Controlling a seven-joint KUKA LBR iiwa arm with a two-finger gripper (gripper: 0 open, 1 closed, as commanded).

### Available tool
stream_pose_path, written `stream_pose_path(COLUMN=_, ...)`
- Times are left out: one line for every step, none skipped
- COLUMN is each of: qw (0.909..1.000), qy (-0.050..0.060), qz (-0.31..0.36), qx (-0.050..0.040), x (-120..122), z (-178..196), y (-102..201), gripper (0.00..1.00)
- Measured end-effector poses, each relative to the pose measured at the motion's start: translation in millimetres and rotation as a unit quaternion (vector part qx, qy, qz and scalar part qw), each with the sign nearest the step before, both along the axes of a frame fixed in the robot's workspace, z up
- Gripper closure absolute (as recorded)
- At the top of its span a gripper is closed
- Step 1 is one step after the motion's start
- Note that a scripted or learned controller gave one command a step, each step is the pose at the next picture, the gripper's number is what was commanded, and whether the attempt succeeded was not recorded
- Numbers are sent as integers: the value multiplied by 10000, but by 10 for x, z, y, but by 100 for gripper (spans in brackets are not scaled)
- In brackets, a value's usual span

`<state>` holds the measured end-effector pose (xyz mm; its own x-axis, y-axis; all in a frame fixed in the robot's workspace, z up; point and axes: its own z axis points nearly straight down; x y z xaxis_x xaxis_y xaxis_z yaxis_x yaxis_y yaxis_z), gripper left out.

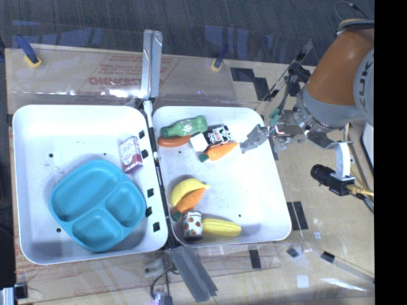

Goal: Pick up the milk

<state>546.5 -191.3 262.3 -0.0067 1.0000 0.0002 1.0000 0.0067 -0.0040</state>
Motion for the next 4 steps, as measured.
stream_pose_path(qw=9901, qy=-103, qz=1400, qx=-15, x=855, z=-1445, y=749, gripper=0)
stream_pose_path(qw=9560, qy=-35, qz=2932, qx=-11, x=1114, z=-1278, y=0, gripper=0)
stream_pose_path(qw=9759, qy=-127, qz=2175, qx=-84, x=1181, z=-1495, y=114, gripper=0)
stream_pose_path(qw=9748, qy=-112, qz=2229, qx=-58, x=1200, z=-1330, y=149, gripper=100)
